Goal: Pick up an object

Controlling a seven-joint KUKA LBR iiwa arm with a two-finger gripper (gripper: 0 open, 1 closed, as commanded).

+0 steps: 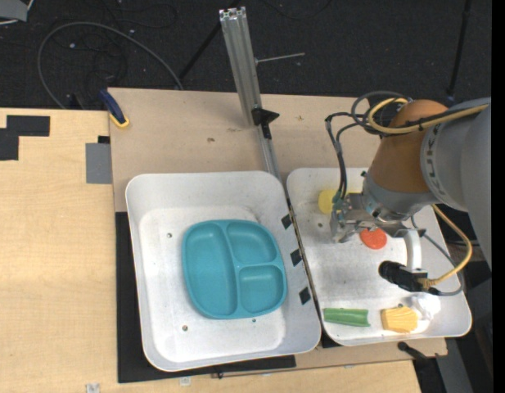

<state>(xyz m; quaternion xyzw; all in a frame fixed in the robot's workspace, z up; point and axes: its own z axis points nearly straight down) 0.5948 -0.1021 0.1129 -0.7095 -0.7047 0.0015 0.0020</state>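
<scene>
So the gripper is down low in the right-hand bin, up in that bin's far-left part, with the grey arm coming in over the bin's right side. Honestly can't tell how far open the gripper is from this angle, the wrist hides most of it, and I can't see anything held in it.

Stuff around it:
- a small yellow piece just beside the gripper, on its far-left side in the camera view, partly tucked behind the gripper. Can't say whether they touch.
- an orange-red piece just beside it on the other side, a bit nearer the camera, half under the wrist.
- a green piece well apart from the gripper, straight toward the camera, lying flat near the bin's front edge.
- a yellow-orange block also by that front edge, off to the view's right of the green one, with a white object right next to it.

Over in the left bin, well away from the gripper toward the view's left, there's a teal divided plate lying flat in the middle. Both bins sit on the tabletop.
</scene>
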